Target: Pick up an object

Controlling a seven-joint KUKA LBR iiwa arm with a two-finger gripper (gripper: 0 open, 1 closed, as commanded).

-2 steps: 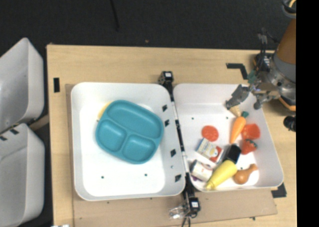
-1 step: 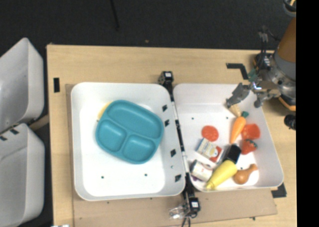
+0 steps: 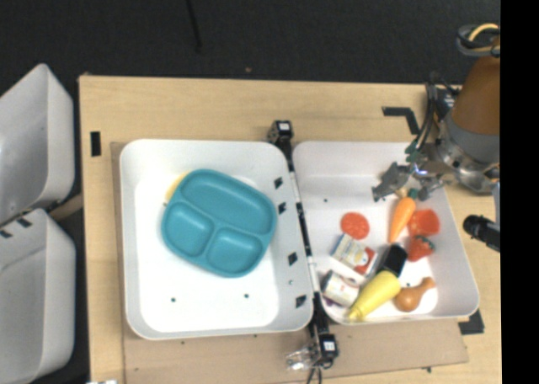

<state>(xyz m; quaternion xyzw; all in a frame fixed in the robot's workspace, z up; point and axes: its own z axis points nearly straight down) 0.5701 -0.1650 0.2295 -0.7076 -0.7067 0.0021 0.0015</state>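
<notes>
- Over the top right corner of the right bin hangs the gripper, reaching in from the right on the grey arm with its orange band.
- You cannot tell how wide its jaws are, and nothing shows between them.
- Just under the gripper lies a carrot, pointing up toward it, very close to the tip.
- Beside the carrot, to the right, sits a red tomato, and a smaller red thing sits just below that.
- To the left of the carrot lies a flat red slice.
- Below the slice there is a small white box with a picture on it, and a little white can lies lower down.
- A yellow bottle with a black cap lies on a slant near the bottom of the bin, touching the can.
- A brown pear shape rests next to the bottle, by the bottom right corner.
- All these things are packed close together in the lower right part of the bin.
- The left bin holds a blue plate with three parts, with something yellow peeking out from under its left edge.
- The two bins sit side by side on a light wooden bench, joined by black clips.
- Around the bench the floor is dark, and two white blocks stand on the left.
</notes>
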